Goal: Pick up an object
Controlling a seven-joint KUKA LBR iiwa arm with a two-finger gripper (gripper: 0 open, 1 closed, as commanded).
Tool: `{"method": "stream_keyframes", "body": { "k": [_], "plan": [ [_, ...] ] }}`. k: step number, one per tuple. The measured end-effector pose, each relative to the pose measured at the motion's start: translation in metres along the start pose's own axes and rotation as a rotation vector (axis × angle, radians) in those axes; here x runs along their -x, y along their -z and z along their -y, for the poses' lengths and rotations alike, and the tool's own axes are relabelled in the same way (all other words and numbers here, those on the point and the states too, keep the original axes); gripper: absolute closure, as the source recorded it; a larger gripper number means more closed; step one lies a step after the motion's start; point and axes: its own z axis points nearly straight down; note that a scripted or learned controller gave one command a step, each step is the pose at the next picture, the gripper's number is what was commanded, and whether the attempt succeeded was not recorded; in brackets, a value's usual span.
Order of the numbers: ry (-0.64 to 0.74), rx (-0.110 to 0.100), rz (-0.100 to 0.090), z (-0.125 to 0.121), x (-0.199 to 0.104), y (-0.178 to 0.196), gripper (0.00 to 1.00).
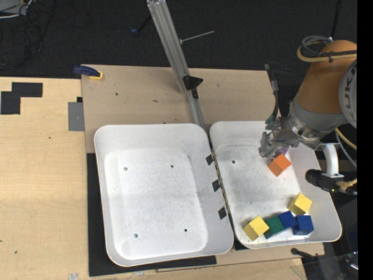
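Hovering right of centre, gripper [274, 147] touching orange cube [280, 164]; whether closed, cannot tell; cube looks light, rigid, smooth; pinch opposite flat faces.

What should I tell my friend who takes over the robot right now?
Hand: low over the right bin, right next to the orange block. Whether it grips the block is unclear from this view.
Other blocks: two yellow, one green and two blue, bunched in the right bin's near corner.
Left bin: no blocks in it.
Done: nothing clearly lifted yet.
Left: grab a block, likely the orange one, and raise it.
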Motion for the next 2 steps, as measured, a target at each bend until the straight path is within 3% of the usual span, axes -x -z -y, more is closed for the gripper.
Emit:
{"method": "stream_keyframes", "body": {
  "k": [2],
  "plan": [
    [0.007,-0.007,-0.003,0.007,-0.104,-0.012,1.0]
  ]
}}
